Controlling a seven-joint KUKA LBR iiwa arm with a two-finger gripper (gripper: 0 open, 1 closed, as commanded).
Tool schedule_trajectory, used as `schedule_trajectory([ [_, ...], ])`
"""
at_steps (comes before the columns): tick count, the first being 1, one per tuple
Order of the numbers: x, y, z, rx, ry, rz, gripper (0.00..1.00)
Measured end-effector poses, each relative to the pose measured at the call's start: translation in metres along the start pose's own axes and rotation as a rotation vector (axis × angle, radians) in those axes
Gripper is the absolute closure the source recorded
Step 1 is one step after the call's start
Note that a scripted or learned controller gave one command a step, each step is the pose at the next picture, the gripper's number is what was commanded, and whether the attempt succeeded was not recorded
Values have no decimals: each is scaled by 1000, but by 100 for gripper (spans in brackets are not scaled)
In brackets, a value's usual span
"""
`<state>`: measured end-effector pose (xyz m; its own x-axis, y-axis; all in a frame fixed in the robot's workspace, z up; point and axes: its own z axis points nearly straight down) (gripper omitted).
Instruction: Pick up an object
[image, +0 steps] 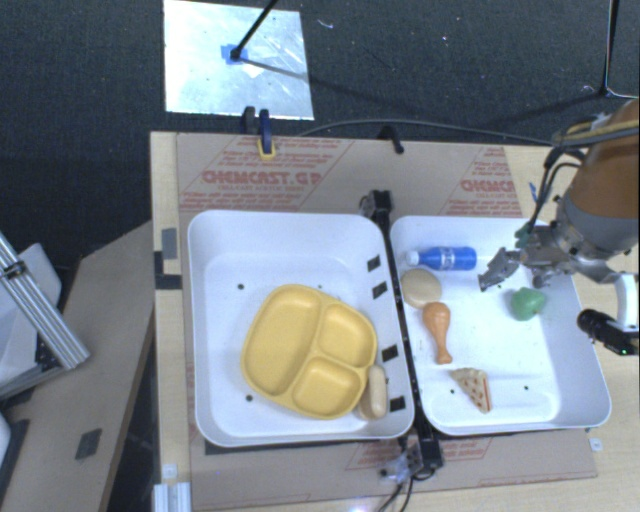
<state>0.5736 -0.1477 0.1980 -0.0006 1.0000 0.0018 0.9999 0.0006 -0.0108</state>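
Two white bins side by side, arm over the right one.
Left bin (215, 300) holds a yellow divided tray (310, 350); right bin (580, 400) holds bottle (446, 258), drumstick (438, 330), green object (527, 302). The gripper (505, 268) hangs above, grasping nothing, fingers spread.

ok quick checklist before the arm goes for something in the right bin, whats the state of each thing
1. Gripper over the right bin: ok, it hangs above the upper right part.
2. Gripper carrying nothing: ok, nothing shows between its fingers.
3. Nearest target: ok, the green object lies just right of and below the fingertips, apart from other items.
4. Blue bottle out of the way: cannot tell, it lies on its side close to the left of the gripper.
5. Other items apart: not ok, the drumstick touches the beige round piece.
6. Pie slice reachable: ok, it lies alone near the front.
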Motion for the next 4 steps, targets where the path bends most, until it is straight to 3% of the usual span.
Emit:
schedule_trajectory([
  [1,0,3,-7,-12,-2,-3,0],
  [3,7,-12,86,-8,0,-1,0],
  [4,7,-11,115,-10,-1,-1,0],
])
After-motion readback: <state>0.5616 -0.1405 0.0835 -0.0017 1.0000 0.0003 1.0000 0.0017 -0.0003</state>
